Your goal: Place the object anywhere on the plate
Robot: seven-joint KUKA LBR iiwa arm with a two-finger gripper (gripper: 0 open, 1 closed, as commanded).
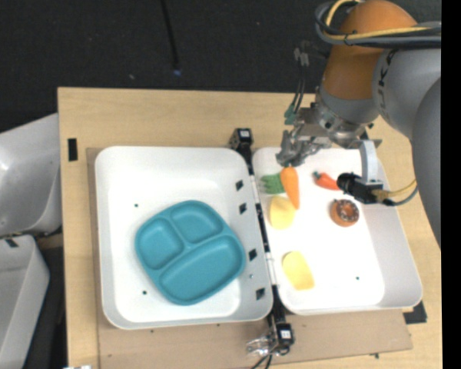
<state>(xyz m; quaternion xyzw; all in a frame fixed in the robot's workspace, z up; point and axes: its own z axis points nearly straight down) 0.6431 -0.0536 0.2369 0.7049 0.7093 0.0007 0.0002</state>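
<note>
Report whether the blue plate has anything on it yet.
Empty. The blue plate lies in the left bin with all three compartments bare; the carrot lies in the right bin.

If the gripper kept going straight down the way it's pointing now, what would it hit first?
Most likely the carrot: the gripper hangs just above its top end in the right bin. Depth is hard to judge from this slanted view, so it could instead meet the bin floor beside it.

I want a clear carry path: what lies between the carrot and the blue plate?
In the camera view, between the carrot and the blue plate lie the two bins' adjoining rims with small black clips, then bare white floor of the left bin.
</note>
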